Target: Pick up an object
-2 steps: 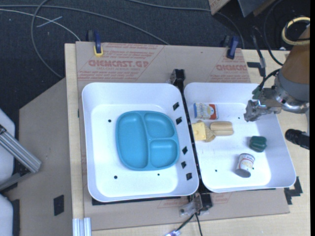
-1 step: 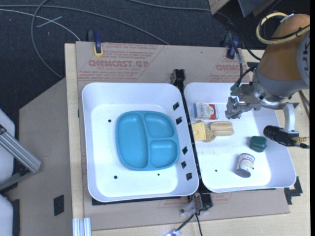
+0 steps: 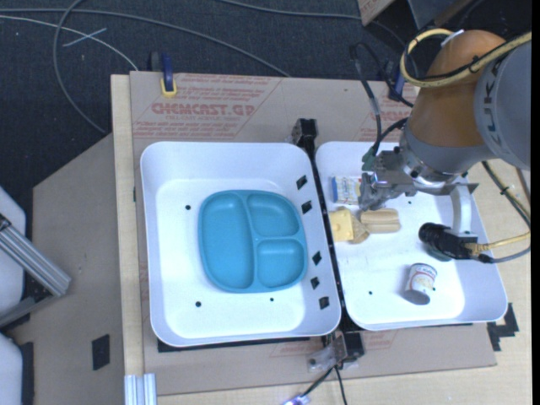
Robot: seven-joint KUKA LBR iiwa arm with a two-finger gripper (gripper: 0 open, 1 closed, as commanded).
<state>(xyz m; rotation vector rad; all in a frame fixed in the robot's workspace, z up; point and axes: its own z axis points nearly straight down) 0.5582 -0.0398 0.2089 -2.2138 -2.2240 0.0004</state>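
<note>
Hand [image 3: 372,194] low in right bin [image 3: 384,306]; can't tell its opening from this angle. Tan wooden-looking piece [image 3: 364,224] just below it, possibly touching. Small packet [image 3: 343,189] beside. White jar [image 3: 419,282] farther out. Blue divided plate [image 3: 251,241] in left bin [image 3: 169,226].

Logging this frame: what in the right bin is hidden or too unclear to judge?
- Camera view: the small packet is partly covered by the gripper; its print is too small to read.
- Camera view: whether the gripper touches the tan object cannot be told.
- Camera view: the label on the white jar is too small.
- Camera view: the arm hides the far corner of the right bin.
</note>
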